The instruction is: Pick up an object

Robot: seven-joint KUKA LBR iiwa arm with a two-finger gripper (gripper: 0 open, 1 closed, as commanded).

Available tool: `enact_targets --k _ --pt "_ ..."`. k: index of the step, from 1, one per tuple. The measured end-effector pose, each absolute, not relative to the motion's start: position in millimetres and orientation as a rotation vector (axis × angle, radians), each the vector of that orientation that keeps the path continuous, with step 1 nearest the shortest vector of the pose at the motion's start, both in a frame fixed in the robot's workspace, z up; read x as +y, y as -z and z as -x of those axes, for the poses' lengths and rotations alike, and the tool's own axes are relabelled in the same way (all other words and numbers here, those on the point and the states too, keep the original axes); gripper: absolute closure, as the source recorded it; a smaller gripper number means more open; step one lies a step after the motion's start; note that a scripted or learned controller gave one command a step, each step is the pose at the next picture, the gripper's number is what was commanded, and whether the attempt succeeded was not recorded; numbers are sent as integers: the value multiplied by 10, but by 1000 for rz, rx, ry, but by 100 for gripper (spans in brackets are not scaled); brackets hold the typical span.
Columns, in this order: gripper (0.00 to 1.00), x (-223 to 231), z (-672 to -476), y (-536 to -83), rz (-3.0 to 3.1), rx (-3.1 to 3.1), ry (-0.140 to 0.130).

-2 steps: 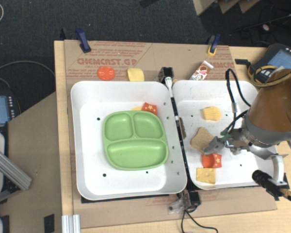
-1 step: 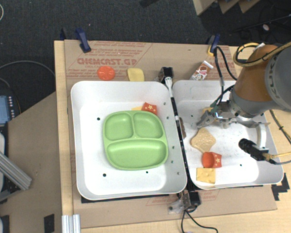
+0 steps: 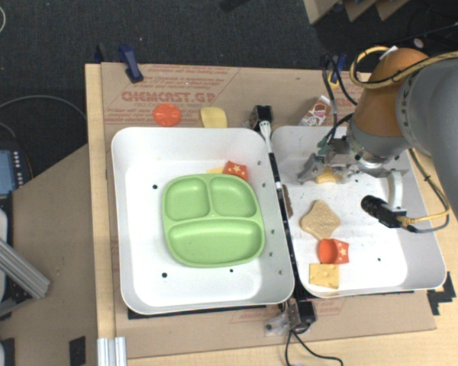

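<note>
My gripper [image 3: 326,166] is low over the far left part of the right bin [image 3: 420,269], under the orange wrist band [image 3: 378,105]. A small yellow piece [image 3: 327,178] lies right at its tip; whether it is held I cannot tell. Nearer the front lie a tan bread-shaped piece [image 3: 320,219], a red piece [image 3: 332,251] and a yellow square [image 3: 324,275]. The left bin [image 3: 137,204] holds a green divided plate [image 3: 212,220], with a red piece [image 3: 236,170] at the plate's far edge.
Behind the bins on the cardboard lie an orange-red round object [image 3: 166,114], a pale yellow object [image 3: 213,117], a black clip [image 3: 262,117] and a small packet [image 3: 315,113]. A black connector with a cable [image 3: 382,209] hangs over the right bin.
</note>
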State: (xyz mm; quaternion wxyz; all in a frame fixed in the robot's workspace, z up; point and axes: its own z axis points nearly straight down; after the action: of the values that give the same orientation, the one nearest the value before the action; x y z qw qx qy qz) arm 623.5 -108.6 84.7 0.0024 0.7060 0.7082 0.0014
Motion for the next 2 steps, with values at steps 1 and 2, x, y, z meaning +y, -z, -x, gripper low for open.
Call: enact_targets --k 1,2 --pt "100 -1094 -6224 -958 -2216 2219 -5" --pt "0 -1094 -6221 -951 -2217 2219 -4"
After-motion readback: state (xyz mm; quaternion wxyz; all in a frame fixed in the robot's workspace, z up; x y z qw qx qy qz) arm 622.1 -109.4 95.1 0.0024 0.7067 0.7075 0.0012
